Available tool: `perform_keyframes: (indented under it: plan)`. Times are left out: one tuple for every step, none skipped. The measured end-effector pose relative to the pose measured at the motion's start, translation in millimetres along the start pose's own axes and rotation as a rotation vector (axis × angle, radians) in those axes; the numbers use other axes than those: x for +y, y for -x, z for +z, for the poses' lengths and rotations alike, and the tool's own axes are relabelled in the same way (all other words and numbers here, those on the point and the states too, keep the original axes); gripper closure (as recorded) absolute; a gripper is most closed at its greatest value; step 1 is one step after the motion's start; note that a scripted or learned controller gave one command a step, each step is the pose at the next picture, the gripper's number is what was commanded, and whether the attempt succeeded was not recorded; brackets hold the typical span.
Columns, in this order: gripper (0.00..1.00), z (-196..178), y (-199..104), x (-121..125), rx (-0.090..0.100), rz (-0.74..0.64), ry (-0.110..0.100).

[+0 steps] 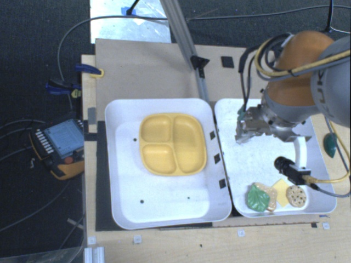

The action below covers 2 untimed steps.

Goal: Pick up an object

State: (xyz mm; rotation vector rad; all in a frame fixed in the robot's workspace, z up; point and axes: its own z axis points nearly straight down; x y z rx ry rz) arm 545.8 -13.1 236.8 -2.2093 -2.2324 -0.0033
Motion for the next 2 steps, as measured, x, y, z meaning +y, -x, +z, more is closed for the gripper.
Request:
perform_keyframes:
  plan:
    - [1.0,-7,-48,9,0.0,0.0,0.002]
    - [1.0,6,-103,24,0.0,0.0,0.001]
